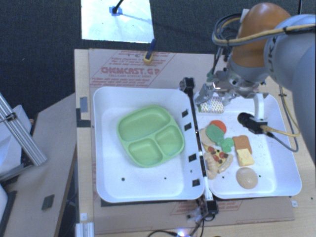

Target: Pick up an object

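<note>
Two white bins (101, 147) sit side by side on the bench, a green divided plate (150, 135) in the left one. Toy food (224, 149) clusters in the right bin, at five o'clock from the gripper (211, 98), which hovers over that bin's far corner above a small speckled piece (213, 105).

Single fixed camera, mounted above the tabletop (59, 132), looking down at a slant. Both shallow white plastic bins fall within frame: left bin (106, 181) near centre, right bin (286, 179) toward the right edge. Far edge of the tabletop lies near the top of frame, dark carpet (39, 28) beyond. The grey arm with orange band (259, 26) enters at upper right. Medium range.
</note>
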Tool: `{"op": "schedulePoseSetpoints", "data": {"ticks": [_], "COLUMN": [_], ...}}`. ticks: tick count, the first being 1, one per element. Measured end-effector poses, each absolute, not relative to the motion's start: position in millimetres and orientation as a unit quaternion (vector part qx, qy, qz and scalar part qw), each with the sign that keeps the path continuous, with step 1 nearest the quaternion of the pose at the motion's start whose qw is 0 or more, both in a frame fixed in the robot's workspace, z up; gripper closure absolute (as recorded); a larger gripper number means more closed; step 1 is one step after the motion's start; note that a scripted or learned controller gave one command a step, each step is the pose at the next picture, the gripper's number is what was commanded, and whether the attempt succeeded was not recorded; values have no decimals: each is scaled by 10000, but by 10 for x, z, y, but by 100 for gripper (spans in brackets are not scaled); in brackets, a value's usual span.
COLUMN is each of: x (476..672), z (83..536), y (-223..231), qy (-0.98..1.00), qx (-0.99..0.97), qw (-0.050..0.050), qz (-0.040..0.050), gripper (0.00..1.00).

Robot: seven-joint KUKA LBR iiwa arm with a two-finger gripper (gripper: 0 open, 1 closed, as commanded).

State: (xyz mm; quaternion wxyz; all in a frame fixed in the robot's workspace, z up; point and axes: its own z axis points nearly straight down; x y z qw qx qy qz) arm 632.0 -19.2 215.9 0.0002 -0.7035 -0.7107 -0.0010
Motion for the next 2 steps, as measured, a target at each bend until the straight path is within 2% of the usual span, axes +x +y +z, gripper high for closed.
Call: {"op": "schedulePoseSetpoints", "data": {"ticks": [1, 2], "x": [6328, 6437], "z": [2180, 2327], "y": [256, 789], "qy": [-7104, -7106], "qx": [-7038, -7036], "qw": [4, -4], "qz": [-11, -19], "gripper": [100, 100]}}
